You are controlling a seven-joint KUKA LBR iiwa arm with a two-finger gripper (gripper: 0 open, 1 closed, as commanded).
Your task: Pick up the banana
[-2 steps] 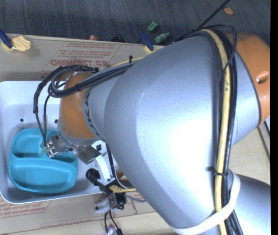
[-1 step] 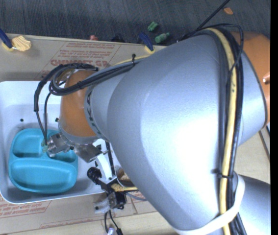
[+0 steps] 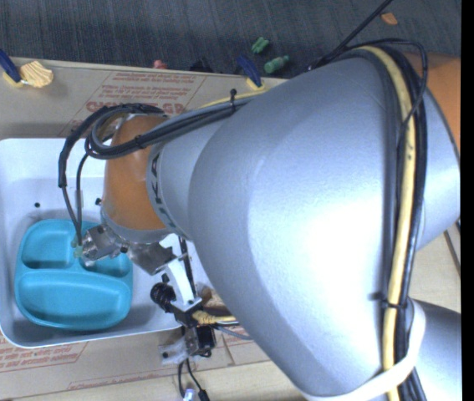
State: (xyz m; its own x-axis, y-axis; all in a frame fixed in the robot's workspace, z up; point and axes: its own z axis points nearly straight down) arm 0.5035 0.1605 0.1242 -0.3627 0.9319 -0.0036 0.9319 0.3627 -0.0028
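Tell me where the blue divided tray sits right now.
The blue divided tray lies in the left white bin, toward its near-left corner, just left of the arm's orange band.

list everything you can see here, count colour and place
bin: one in view, white, left of the bench
divided tray: one, blue, in the bin's near-left part
clamps: two, blue, on the bench's far edge
small bits: two, green, on the floor beyond the bench
bench: one, brown board with red print
cables: black and yellow, along the arm
arm: one, grey with an orange band, over the bin from the right
end effector: one, metal, at the tray's right edge
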